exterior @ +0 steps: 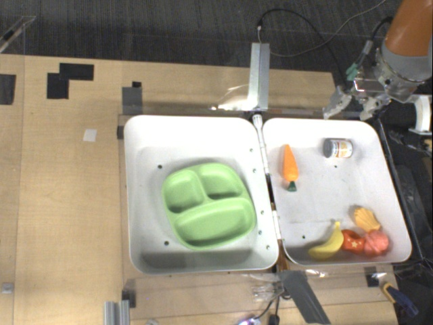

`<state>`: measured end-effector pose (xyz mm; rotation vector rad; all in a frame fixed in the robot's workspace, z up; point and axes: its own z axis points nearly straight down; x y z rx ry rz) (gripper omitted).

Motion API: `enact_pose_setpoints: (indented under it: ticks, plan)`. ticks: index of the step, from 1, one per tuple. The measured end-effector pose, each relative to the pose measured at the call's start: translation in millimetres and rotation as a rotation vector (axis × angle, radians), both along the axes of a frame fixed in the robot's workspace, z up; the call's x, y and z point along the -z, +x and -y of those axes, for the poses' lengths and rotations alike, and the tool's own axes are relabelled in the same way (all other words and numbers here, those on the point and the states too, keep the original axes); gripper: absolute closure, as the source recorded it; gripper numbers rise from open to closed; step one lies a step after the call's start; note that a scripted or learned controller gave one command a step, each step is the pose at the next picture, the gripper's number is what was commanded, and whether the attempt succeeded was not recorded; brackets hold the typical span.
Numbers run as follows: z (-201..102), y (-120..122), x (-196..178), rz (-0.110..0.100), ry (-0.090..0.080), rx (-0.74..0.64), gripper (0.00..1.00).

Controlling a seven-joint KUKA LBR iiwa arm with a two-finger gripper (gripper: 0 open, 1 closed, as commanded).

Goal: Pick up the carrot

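Observation:
An orange carrot [290, 166] with a green tip lies in the right bin [379, 156], near its left wall, pointing away from the camera. My gripper [352, 105] hangs above the bin's far right rim, open, with its two fingers spread and nothing between them. The carrot is well to the left of the gripper and nearer the camera.
A small tin can [337, 148] lies on its side near the right bin's far edge. A banana [327, 243], a red strawberry-like piece [362, 243] and a yellow-orange piece [366, 218] sit in its near right corner. The left bin [145, 147] holds a green divided plate [208, 204].

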<state>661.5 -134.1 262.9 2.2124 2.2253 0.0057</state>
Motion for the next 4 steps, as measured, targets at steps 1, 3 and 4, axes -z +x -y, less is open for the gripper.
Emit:
enact_pose_setpoints:
  ticks: [1,3,4]
  plan:
    - [-69,-46,78,-0.001,0.000,-0.170,0.00]
    - [-47,-61,158,0.005,0.001,0.004,1.00]
    - [-106,3,82,-0.023,-0.001,-0.111,1.00]
